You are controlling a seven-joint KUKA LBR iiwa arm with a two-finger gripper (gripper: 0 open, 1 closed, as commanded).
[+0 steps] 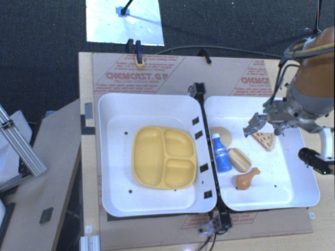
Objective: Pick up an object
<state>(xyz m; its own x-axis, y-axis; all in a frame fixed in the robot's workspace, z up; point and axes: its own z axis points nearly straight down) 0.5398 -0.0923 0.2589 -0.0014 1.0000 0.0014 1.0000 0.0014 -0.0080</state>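
Your gripper (260, 123), fingers spread and empty, hangs over the right bin (298, 195); nearest item: pizza slice (265, 139), just beside, toward the bin's front edge.

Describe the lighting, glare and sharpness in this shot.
Camera view: even overhead light, with soft, short shadows under the blue bottle and the drumstick toy; glare washes out the shiny sheet at the top and parts of the white bins; the yellow plate is fairly sharp, while the gripper over the pizza slice looks slightly soft.
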